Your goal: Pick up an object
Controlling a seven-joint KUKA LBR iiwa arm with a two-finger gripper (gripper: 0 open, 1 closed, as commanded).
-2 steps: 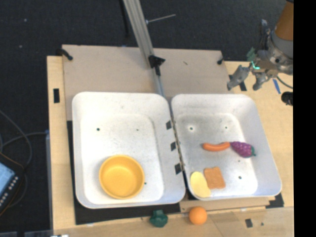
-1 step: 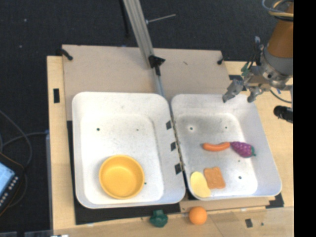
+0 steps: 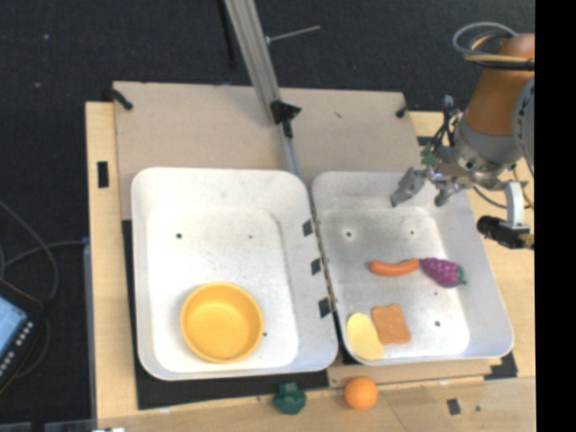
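The right bin point(image 3: 477, 241) holds an orange carrot point(image 3: 393, 266), a purple eggplant-like toy point(image 3: 442, 271), a tan toast slice point(image 3: 391, 324) and a pale yellow oval piece point(image 3: 364, 337). A yellow bowl point(image 3: 221, 321) sits in the left bin point(image 3: 162, 205). My gripper point(image 3: 427, 190) hovers over the far right part of the right bin, its two fingers spread open with nothing between them. It stands well back from the carrot and the purple toy.
An orange ball point(image 3: 360, 392) and a small green object point(image 3: 289, 400) lie on the bench in front of the bins. A slanted metal rail point(image 3: 256, 52) rises behind the bins, ending near their shared edge.
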